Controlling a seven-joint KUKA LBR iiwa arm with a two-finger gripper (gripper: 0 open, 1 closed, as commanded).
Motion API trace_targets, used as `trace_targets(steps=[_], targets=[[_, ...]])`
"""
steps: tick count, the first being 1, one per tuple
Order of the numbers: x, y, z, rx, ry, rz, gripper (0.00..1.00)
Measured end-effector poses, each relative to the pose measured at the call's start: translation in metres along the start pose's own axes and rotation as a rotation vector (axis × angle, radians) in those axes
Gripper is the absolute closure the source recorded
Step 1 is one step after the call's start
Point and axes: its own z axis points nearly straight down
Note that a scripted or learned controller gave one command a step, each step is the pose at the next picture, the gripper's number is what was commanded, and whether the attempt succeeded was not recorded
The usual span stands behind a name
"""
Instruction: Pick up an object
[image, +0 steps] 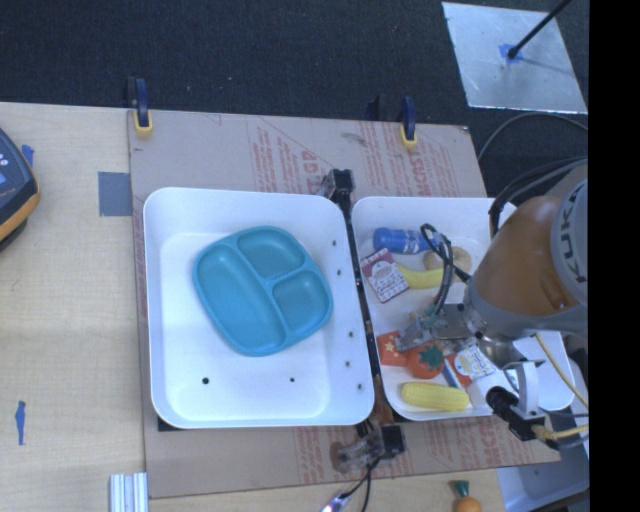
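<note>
Low in the right bin (470, 207), the hand (428, 330) sits down among the clutter, reaching in from the right under the grey and orange arm (530, 270). Right under and just below it is a red tomato-like toy (428, 363), touching or almost touching the tips; nothing is visibly gripped, and can't tell if the hand is apart or together, the wrist hides it. A yellow corn cob (435, 397) lies just below the tomato, long axis left to right, along the bin's near wall. A banana (425, 277) lies above the hand, also roughly left to right, with a blue bottle (398, 241) beyond it and a small red-and-white packet (385, 277) to the upper left. So the nearest target looks like the tomato, straight down from the hand; the corn is a short way toward the near edge. Crowded spot, a grab could easily nudge a neighbour. Left bin (160, 300) holds a blue divided plate (262, 288), well apart from the hand, across the bin walls. Both bins rest on the counter (60, 350)
</note>
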Motion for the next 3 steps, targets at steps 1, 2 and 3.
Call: trace_targets(steps=[1,2,3], targets=[[0.0,-0.001,-0.009,0.005,0.001,-0.003,1.0],[0.057,0.059,-0.099,0.005,0.005,-0.002,1.0],[0.132,0.09,-0.1,0.006,0.005,-0.003,1.0]])
